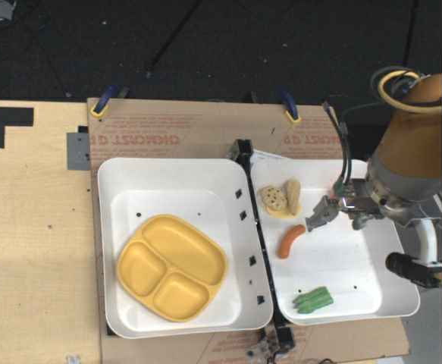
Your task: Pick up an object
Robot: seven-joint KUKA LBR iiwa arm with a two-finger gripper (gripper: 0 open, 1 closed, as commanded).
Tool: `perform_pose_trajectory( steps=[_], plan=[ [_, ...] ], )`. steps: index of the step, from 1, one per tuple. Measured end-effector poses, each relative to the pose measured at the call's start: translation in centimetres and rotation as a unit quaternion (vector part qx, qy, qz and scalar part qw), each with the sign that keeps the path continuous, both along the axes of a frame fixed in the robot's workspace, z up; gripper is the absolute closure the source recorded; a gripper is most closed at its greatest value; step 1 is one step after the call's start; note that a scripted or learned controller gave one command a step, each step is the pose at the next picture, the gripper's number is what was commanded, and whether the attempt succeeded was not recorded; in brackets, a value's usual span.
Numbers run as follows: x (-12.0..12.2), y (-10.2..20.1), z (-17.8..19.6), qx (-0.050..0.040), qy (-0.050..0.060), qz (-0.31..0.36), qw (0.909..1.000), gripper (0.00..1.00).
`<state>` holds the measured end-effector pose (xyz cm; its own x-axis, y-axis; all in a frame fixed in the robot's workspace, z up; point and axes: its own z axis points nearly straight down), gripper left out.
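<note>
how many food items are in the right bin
3, none seemingly hidden. A cookie-and-cheese piece near the far-left corner, a sausage mid-left, and a green vegetable by the near edge of the right bin.

Arm [406, 154]: grey body with broad orange band above the wrist. Black cable [345, 154] runs alongside it. Dark metal gripper [317, 217], small silver fittings.
</note>
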<state>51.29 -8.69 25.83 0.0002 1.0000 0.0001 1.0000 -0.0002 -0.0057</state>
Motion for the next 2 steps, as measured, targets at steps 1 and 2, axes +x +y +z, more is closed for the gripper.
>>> perform_pose_trajectory(
  steps=[1, 2],
  plan=[
    [0.1, 0.0, 0.2, -0.0001, -0.002, 0.0, 1.0, 0.0],
    [-0.4, -0.1, -4.1, 0.0001, -0.001, 0.0, 1.0, 0.0]
  ],
)
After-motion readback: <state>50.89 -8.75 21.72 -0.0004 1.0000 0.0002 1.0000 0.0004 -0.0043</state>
